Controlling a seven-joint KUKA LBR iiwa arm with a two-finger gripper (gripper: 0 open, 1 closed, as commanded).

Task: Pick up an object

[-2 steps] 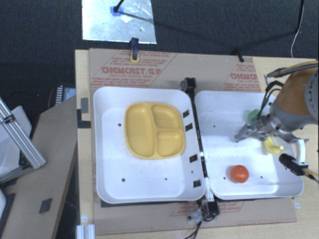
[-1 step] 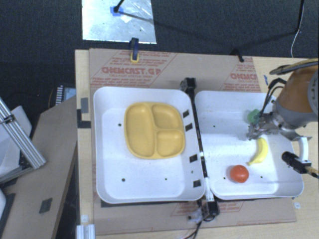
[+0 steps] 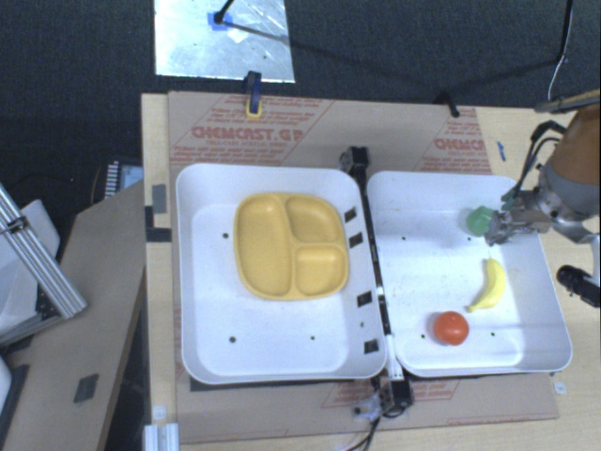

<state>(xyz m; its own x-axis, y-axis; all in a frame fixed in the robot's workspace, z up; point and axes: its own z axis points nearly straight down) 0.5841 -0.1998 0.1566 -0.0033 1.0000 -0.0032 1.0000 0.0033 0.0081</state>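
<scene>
In the right bin [image 3: 423,261] lie three objects. A small green object [image 3: 480,220] sits near the far right side, a yellow banana [image 3: 488,286] lies below it, and a red tomato-like ball [image 3: 451,328] rests toward the front. My gripper [image 3: 501,229] hangs low at the right side of this bin, right beside the green object and touching or nearly touching its right edge. The banana is a short way in front of the gripper. Nothing can be seen held in the gripper.
The left bin [image 3: 216,336] holds a yellow divided plate [image 3: 289,245] in its middle. A black ridge with clips [image 3: 368,261] separates the two bins. The arm's wrist [image 3: 573,172] comes in over the right bin's right rim. Cables cross the dark floor behind the bench.
</scene>
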